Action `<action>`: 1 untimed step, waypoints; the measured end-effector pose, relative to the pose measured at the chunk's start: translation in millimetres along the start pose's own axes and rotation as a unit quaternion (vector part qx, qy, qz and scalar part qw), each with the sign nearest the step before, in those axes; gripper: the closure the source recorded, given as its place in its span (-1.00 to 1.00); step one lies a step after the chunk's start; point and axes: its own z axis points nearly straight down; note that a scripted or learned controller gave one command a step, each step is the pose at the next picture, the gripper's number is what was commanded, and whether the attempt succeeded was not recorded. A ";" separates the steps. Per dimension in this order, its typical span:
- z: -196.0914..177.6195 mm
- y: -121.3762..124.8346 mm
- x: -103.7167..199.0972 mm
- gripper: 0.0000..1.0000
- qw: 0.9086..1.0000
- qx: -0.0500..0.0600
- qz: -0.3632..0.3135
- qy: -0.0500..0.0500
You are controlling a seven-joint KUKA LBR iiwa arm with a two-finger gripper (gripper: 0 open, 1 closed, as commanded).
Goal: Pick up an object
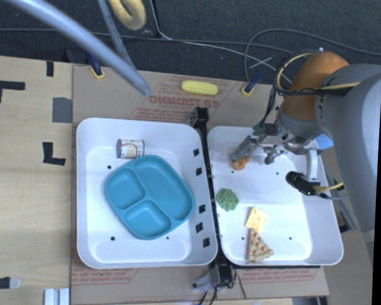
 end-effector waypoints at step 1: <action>-13.8 1.2 0.7 1.00 1.000 -0.002 -0.001 0.000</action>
